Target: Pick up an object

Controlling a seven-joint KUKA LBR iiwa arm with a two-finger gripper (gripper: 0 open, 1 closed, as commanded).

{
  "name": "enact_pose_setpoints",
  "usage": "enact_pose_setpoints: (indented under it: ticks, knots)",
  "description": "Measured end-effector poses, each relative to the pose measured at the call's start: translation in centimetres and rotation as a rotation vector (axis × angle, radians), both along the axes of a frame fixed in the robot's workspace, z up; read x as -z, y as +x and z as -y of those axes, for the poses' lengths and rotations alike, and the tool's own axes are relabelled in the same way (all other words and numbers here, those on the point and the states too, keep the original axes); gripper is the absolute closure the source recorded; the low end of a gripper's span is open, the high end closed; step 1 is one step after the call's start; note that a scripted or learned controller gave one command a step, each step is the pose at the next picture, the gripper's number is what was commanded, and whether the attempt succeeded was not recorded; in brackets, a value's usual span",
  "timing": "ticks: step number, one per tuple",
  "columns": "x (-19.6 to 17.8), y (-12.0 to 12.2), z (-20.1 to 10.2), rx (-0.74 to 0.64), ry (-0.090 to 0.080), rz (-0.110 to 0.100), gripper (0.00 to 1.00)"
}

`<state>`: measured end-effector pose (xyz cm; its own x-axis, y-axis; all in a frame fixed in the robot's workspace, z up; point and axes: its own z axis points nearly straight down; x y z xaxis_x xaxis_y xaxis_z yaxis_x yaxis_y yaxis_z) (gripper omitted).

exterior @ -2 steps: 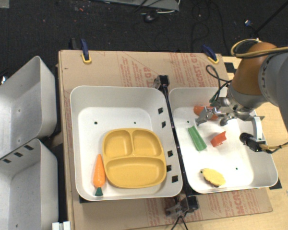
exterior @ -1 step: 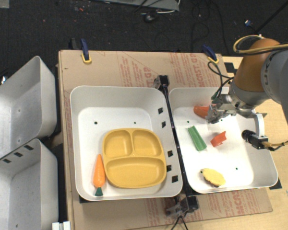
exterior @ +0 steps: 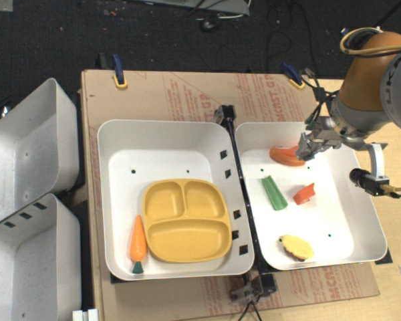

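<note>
Camera view, contents as seen from above.

1. My claw (exterior: 307, 147): at 12 o'clock in the right-hand shallow white bin (exterior: 361, 199), set down against the right end of item 2. I cannot tell how it stands, or whether it holds anything. My grey arm with its orange band (exterior: 373, 62) comes in from 2 o'clock.

2. Flat orange oval piece (exterior: 284, 156): near the far wall of the right bin, at about 11 o'clock within it, touching my claw at its right end.

3. Short green stick-shaped block (exterior: 275, 192): left of centre in the right bin, lying at a slant, at 6 o'clock from item 2.

4. Small red-orange angular piece (exterior: 305, 194): just beside item 3, on its 3 o'clock side, apart from it.

5. Yellow rounded piece with a pale underside (exterior: 297, 247): at 6 o'clock in the right bin, near the front wall.

6. Yellow plastic tray with three compartments (exterior: 187, 221): centre to 5 o'clock in the left-hand shallow white bin (exterior: 120, 152).

7. Orange toy carrot with a dark green tip (exterior: 138, 242): at 7 o'clock in the left bin, lying along the tray's left edge, green tip toward 6 o'clock.

8. Brown board bench (exterior: 180, 92): beneath both bins.
</note>
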<state>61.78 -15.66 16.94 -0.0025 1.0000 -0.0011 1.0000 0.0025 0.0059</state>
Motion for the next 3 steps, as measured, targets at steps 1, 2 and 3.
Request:
enact_pose_setpoints:
  ticks: [1, 2, 3]
  knots:
    - [-5.0, -0.1, 1.0, 0.003, -0.001, 0.000, 1.00]
    - [-10.4, 0.1, 1.0, 0.000, -0.001, 0.001, 1.00]
    - [-10.7, -0.1, -4.9, -0.005, 0.003, -0.005, 1.00]
